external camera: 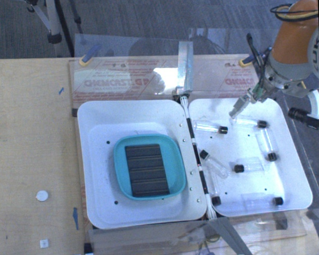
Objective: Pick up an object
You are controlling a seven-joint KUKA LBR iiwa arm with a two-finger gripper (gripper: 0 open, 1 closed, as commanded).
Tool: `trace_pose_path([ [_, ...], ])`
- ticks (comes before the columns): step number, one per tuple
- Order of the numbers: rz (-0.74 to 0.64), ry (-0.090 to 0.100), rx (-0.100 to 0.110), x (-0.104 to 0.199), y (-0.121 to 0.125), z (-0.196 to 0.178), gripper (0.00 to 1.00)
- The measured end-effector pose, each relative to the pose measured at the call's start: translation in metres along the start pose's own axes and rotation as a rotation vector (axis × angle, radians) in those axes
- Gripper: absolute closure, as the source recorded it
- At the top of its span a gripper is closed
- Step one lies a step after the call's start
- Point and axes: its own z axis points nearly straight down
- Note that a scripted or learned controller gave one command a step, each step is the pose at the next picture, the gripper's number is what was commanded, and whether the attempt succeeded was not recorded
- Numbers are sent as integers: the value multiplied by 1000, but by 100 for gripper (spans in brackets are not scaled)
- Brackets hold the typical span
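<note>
Currently: approach phase by my read, nothing lifted yet.
gripper (237,111): over the far-centre part of the right bin (295,160), hanging off the grey arm (295,36) with the orange band, which comes in from the right.
jaws state: can't tell. The tip reads as one pale, blurred wedge, so no call on wide or narrow. Nothing visibly between them.
nearest target: clear vial with black cap (211,128), lying flat on the bin floor just below and left of the tip.
vial long axis: roughly left-right across the view, cap at the right end, the end closest to the tip.
key relation: vial sits toward the near-left of the tip, close but apart; no contact that I can see.
other vials: one at the far right (265,136) lying near-far; one mid-bin (248,167); one by the divider (213,163) on a diagonal; one along the near wall (263,202).
left bin (96,127): holds a teal tray (121,157) with a dark ribbed insert (146,170); well apart from the tip.
next move, judged: a short shift near-left plus descent, jaws closing across the vial's short axis.
risk: clear round vial on a smooth floor is likely to roll or skid if the close is off-centre.
</note>
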Motion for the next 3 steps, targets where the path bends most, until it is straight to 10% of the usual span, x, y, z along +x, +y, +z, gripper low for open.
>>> trace_pose_path([
  [2, -26, 1, 0, 58, -8, 93, 0],
  [3, -24, -2, -7, 56, -7, 80, 100],
])
